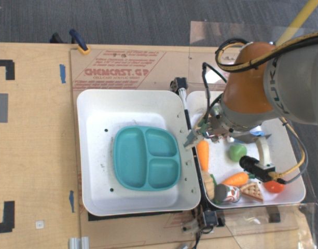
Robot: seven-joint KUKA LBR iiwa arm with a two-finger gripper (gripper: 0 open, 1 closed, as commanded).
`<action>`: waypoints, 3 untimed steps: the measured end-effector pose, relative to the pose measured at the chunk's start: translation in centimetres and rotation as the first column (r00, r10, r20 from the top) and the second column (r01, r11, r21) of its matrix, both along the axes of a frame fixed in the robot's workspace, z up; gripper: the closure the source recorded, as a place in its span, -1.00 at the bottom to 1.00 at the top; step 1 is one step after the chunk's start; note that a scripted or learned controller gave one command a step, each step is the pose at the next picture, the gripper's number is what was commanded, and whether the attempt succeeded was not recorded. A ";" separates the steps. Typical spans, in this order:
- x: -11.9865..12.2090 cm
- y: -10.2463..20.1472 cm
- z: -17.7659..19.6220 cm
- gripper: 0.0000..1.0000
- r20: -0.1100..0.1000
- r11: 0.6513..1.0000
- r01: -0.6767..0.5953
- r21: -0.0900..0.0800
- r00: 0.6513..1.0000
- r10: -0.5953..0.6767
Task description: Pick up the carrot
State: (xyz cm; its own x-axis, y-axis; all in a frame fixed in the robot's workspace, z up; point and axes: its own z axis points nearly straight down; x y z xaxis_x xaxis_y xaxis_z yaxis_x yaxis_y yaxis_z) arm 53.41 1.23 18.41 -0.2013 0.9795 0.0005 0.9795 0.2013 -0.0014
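The carrot (203, 155) is an orange stick standing lengthwise along the left wall of the right bin (299, 191), just inside the edge shared with the left bin. My gripper (202, 137) hangs right over the carrot's far end, under the orange-banded wrist that covers the bin's back half. The wrist hides where gripper and carrot meet, so I cannot tell whether the carrot is held or simply lies there.
A teal divided plate (147, 157) lies in the left bin (94, 139). Around the carrot lie a tan bread piece (207, 184), a green ball (236, 152), an orange cone-shaped toy (235, 179), a pizza slice (252, 191), a red tomato (274, 187) and a small red-white item (229, 194).
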 end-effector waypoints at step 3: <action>0.0 0.0 0.0 -1.00 0.000 1.000 0.000 0.000 1.000 0.000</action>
State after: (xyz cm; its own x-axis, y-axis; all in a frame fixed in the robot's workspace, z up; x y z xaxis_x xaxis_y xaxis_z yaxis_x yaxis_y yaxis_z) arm 53.41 1.23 18.41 -0.2013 0.9795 0.0005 0.9795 0.2013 -0.0014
